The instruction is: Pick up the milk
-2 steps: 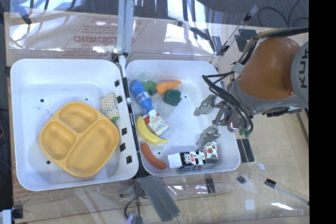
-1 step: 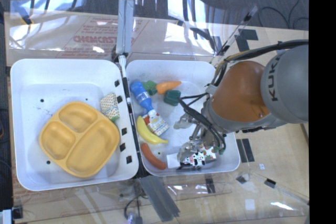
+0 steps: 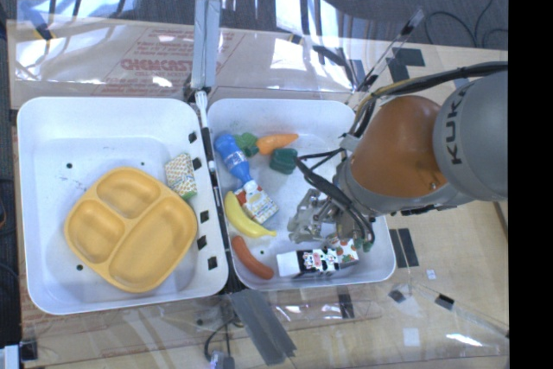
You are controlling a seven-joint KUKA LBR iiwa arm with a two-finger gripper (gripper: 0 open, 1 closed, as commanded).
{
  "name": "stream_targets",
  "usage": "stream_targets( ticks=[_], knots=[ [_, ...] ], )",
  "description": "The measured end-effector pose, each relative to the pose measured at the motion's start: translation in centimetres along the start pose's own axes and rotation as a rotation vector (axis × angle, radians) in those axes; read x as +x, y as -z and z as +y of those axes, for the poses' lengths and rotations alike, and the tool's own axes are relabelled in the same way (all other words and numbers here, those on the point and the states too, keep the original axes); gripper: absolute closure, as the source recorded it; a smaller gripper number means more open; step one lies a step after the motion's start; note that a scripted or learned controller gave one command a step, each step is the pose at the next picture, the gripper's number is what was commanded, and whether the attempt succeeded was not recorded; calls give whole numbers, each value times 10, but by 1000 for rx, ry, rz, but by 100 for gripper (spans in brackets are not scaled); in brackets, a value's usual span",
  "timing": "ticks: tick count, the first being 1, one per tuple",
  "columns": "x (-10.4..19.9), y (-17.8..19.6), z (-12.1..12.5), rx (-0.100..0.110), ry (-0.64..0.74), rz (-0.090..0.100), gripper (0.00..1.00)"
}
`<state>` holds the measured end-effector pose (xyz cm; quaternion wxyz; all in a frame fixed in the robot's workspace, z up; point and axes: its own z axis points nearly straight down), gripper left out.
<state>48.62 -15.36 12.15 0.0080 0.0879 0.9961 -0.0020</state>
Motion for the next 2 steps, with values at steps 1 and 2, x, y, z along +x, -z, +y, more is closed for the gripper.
stream_targets(
  ticks=[1,2],
  knots=[
    [7,-4,-9,-3,15,15,100],
    [-1,131,-38,-3,231,12,100]
  ],
)
